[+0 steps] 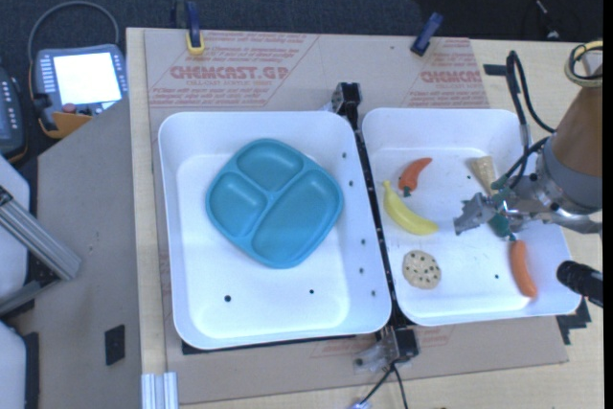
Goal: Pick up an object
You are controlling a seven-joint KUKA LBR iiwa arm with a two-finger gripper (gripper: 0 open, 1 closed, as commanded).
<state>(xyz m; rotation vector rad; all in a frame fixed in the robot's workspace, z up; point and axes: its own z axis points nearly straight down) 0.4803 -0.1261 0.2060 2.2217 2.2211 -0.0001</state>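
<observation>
From above I see two white bins sitting side by side on the bench. The left bin (pixel 192 302) has a big blue plate (pixel 275 203) in it, the kind with three parts, lying flat near the middle. The right bin (pixel 450 306) has the little play foods in it. There is a yellow banana (pixel 407 213) near the left side of that bin, and a small red pepper (pixel 415 172) just above it, almost touching its top end. Below the banana lies a round cookie (pixel 421 269) with dark dots. A tan piece of food (pixel 482 171) sits near the top of the bin. An orange carrot (pixel 523 268) lies near the right side, pointing up and down. The grey arm comes in from the right, and its claw (pixel 479 214) hangs low over the right bin. The claw is between the banana and the carrot. The banana is just to the left of the claw, and the carrot is just below and to the right of it. Something small and green (pixel 501 225) sits right by the claw, but I cannot tell what it is. The claw looks dark and blurry, so I cannot tell if it is open or closed, or if it has anything in it.
</observation>
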